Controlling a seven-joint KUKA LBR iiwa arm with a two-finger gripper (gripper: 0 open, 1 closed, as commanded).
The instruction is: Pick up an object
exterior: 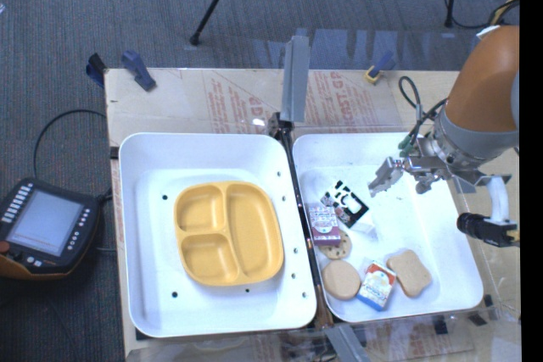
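My gripper (401,181) hangs over the upper middle of the right bin (441,220), open, with nothing between its fingers. To its lower left lie a black-and-white packet (349,201) and a small purple box (324,222), with a chocolate-chip cookie (337,248) just below the box. Along the bin's front edge sit a round tan bun (341,280), a blue and orange carton (377,285) and a slice of toast (411,272). All of these lie apart from the gripper.
The left bin (144,182) holds a yellow divided plate (227,231). A grey metal post (295,80) stands at the back between the bins. A teach pendant (42,225) lies on the floor at the left. Clamps (136,68) grip the bench's back edge.
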